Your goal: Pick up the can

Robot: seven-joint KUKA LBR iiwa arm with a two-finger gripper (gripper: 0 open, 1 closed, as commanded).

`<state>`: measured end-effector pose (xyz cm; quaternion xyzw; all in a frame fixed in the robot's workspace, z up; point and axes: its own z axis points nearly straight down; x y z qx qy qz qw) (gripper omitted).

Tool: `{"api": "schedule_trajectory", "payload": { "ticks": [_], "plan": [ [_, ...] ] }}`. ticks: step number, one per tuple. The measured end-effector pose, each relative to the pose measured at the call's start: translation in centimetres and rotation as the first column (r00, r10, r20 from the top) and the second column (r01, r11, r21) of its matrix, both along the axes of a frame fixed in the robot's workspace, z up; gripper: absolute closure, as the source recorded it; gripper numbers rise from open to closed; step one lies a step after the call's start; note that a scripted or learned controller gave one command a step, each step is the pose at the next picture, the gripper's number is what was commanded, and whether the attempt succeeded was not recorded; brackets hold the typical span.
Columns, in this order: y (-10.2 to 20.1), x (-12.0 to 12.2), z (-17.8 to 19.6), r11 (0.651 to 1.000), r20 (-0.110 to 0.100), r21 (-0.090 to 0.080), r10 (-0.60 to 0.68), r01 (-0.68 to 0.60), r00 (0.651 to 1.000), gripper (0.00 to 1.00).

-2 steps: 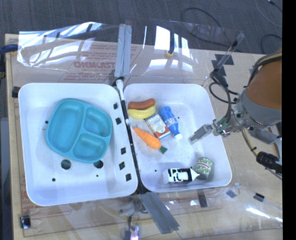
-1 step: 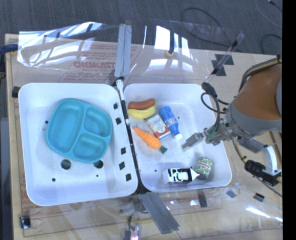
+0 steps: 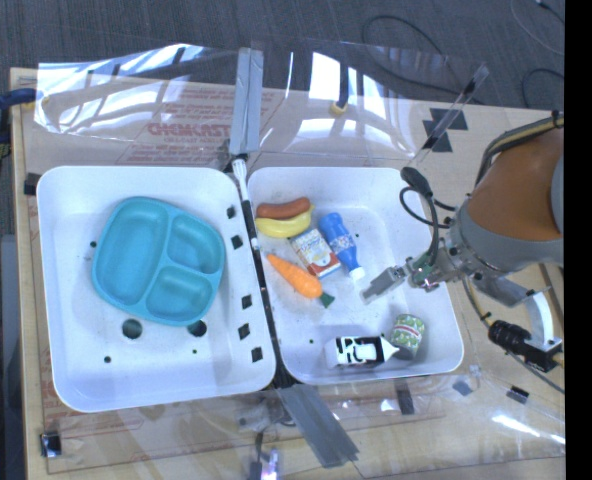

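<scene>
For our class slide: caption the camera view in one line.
Gripper hovers in the right bin, above the can.

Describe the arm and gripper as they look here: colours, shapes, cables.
The arm is bulky and rounded, with a broad orange band above a grey wrist section. Black cables loop beside the wrist, and one runs off to a black plug near a white curved piece. The gripper is small, grey and metallic, with slim fingers and a tangle of thin wires where it joins the wrist.
</scene>
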<state>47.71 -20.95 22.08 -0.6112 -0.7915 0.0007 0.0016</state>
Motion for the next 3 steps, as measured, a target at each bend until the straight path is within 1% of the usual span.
{"api": "schedule_trajectory", "payload": {
  "ticks": [1, 2, 3],
  "plan": [
    [-0.16, 0.02, 0.95, 1.000, 0.003, -0.002, -0.003, 0.003, 1.000, 0.00],
    [-0.17, 0.00, 0.86, 1.000, 0.002, -0.001, -0.010, 0.010, 1.000, 0.00],
    [-0.20, 0.01, 1.33, 0.999, 0.003, -0.003, -0.044, 0.044, 0.999, 0.00]
  ]
}}
